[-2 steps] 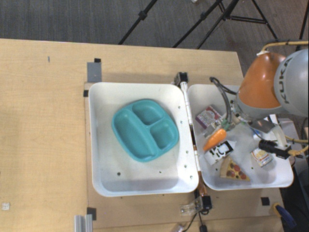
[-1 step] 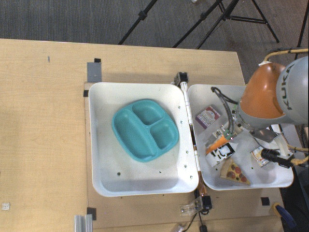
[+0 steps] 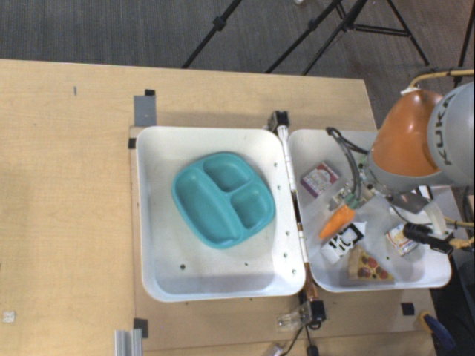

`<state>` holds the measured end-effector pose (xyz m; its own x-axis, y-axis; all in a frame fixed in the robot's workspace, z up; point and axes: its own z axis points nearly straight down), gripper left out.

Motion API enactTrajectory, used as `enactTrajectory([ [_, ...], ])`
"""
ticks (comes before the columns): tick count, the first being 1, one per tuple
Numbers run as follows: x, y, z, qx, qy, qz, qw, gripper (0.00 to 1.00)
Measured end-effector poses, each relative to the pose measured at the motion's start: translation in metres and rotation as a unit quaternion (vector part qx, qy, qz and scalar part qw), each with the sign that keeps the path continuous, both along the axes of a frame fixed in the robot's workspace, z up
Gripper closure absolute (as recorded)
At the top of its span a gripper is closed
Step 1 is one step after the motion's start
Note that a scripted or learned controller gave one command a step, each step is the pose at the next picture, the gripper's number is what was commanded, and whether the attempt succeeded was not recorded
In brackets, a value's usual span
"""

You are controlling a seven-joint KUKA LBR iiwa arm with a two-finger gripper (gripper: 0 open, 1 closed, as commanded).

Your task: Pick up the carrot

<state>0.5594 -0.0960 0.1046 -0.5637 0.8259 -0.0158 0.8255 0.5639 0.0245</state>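
The carrot lies in the right bin, near that bin's left wall, tilted with its thicker orange end toward the bin's near-left side and its narrow end pointing up toward the gripper. It is bright orange, smooth and short, tapering along its length. The gripper sits just above the carrot's upper end, touching or nearly touching it; whether it is open or closed cannot be told, as the wrist and cables hide it. The arm, grey with an orange band, reaches in over the bin's right side.

Just beside the carrot's lower end lies a black-and-white card, and near the bin's front edge a pizza slice toy. A purple packet rests toward the bin's far-left corner, and a small white item lies toward the right.

The left bin holds a teal divided plate at its middle. Both bins sit on a pale wooden surface. Beyond its far edge, grey carpet and black tripod legs show.
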Motion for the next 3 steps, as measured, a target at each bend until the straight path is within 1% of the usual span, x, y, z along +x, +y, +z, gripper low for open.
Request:
enactTrajectory([
  [1, 0.011, 0.042, 0.082, 0.0014, 0.009, -0.096, 0.9953, 1.00],
  [2, 0.011, 0.042, 0.082, 0.0013, 0.010, -0.096, 0.9953, 0.00],
  [3, 0.010, -0.016, 0.006, 0.0007, 0.012, -0.075, 0.9971, 0.00],
])
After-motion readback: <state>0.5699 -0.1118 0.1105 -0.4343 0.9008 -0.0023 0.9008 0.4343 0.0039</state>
